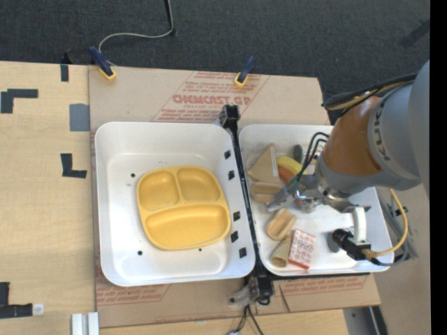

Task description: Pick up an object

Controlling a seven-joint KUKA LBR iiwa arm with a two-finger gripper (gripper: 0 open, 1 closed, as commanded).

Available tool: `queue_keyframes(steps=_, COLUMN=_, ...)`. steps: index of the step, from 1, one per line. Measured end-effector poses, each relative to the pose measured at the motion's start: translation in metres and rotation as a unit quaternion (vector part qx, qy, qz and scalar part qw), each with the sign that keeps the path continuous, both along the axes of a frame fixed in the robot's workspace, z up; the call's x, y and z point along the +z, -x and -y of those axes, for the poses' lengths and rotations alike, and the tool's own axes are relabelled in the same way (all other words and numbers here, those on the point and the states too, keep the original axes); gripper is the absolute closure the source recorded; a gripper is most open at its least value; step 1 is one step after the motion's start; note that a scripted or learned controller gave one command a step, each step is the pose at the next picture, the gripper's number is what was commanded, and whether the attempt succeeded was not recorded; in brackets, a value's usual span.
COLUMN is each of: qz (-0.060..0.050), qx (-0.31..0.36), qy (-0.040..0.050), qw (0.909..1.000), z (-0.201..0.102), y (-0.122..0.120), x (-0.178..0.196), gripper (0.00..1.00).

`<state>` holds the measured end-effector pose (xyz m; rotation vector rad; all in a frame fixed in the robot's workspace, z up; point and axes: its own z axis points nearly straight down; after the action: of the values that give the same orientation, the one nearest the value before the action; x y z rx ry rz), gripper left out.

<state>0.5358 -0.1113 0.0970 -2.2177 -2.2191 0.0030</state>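
The right bin (316, 128) holds several small objects. A tan wedge (264, 163) and a yellow piece (288, 165) lie at its back left, with a tan block (261, 190) just in front of the wedge. A tan bread-like roll (281, 223), a red and white packet (302, 248) and a tan cone (280, 256) lie at the front left. My gripper (285, 196) is low in this bin, between the tan block and the roll, right beside the yellow piece. No object is visibly in its grip.
A yellow divided plate (183, 206) lies in the left bin (115, 187). A black divider (237, 180) runs between the bins. The arm's orange band (349, 145) hangs over the right bin's right half. Two clamps (103, 63) (244, 74) hold the cardboard behind.
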Motion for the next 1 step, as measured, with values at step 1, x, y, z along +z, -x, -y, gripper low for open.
queue_keyframes(steps=1, qz=0.005, qx=-0.001, qy=0.0025, qw=1.0, z=-0.0132, y=0.0074, x=-0.0105, gripper=0.0)
